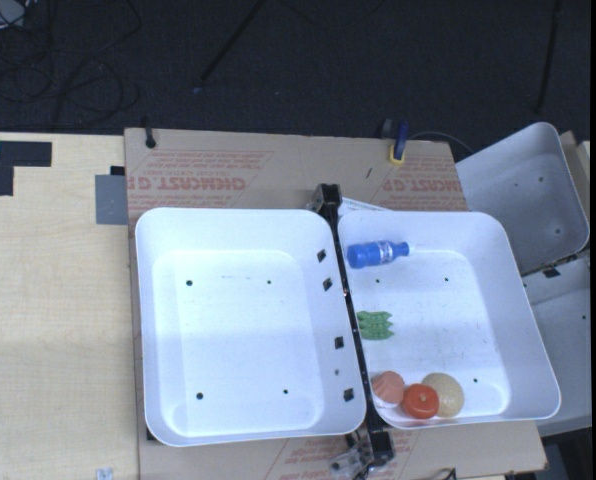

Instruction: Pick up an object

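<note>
Bins sit side by side on a sheet of brown cardboard (208,173) with red print, laid over the pale wooden bench (48,318). The left bin (158,268) shows its white floor with a few small dark dots. The right bin (523,318) holds all the loose things. A blue bottle (377,253) lies on its side near the far left corner, its pale cap pointing right. A small green object (375,325) rests closer to the middle, just beside the wall shared with the left bin. In the near part of the bin three things cluster together: a pinkish piece (385,385) at the left, a red round object (420,401) touching it, and a cream round object (446,392) touching the red one on the right. A row of small black clips (328,284) runs along the seam between the two bins. A small blue and yellow item (399,141) stands at the far edge of the cardboard. A grey-white panel (523,183) lies tilted beyond the right bin. Whether the gripper is apart or together I cannot tell.
</note>
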Action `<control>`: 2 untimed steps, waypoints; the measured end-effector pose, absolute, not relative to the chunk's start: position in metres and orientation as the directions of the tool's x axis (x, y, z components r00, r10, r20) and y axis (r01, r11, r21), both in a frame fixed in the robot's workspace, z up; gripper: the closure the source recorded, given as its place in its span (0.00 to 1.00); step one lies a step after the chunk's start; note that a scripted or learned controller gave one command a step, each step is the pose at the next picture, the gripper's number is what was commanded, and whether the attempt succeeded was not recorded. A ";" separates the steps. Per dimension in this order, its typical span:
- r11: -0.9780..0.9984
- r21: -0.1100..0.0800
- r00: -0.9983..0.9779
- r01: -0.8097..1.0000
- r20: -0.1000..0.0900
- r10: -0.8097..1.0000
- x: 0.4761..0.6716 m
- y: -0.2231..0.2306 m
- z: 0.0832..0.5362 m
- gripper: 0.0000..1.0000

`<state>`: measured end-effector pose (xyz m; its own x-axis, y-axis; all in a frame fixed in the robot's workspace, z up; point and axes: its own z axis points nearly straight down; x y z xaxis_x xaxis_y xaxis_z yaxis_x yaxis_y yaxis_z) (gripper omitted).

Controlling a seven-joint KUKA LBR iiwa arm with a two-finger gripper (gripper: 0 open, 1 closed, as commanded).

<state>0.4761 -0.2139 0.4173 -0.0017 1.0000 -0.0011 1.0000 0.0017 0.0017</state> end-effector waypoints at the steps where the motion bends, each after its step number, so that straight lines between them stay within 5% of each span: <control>1: -0.001 -0.004 0.001 1.000 0.001 1.000 0.476 -0.213 0.388 1.00; 2: 0.001 -0.001 -0.001 1.000 0.000 1.000 0.476 -0.214 0.399 1.00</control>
